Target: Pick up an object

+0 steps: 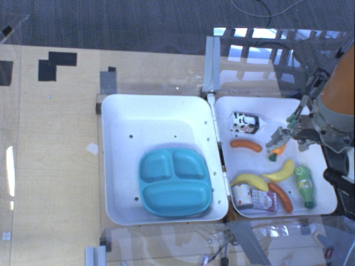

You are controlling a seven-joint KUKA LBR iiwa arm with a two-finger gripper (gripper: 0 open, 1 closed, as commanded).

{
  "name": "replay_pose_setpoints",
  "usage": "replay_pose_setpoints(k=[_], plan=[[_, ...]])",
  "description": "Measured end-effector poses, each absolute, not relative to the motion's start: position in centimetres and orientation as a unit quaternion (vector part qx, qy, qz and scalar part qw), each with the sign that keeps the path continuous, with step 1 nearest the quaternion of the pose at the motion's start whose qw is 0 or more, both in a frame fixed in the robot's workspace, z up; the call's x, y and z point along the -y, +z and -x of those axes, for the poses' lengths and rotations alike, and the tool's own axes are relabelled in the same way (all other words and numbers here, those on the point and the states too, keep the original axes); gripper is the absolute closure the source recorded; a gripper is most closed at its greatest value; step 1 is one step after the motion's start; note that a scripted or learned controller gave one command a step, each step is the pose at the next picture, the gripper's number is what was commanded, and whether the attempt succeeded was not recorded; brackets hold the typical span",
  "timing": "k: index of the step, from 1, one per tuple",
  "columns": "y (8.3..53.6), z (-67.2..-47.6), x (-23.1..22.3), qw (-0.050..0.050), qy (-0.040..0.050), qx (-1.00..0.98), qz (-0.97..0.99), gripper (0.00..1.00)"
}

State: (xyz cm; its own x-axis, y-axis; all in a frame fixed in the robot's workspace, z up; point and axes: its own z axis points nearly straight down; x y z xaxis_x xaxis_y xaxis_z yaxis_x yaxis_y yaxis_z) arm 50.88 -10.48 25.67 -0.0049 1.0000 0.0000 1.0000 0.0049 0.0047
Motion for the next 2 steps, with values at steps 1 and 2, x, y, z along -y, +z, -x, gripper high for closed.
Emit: replay_pose_setpoints(k=[1, 2], plan=[[18.1, -56.2, 16.0, 0.002, 0.0011, -0.700, -0.714, 0.00], [8.9, -57.8, 17.9, 0.005, 0.0038, -0.686, -0.728, 0.00]])
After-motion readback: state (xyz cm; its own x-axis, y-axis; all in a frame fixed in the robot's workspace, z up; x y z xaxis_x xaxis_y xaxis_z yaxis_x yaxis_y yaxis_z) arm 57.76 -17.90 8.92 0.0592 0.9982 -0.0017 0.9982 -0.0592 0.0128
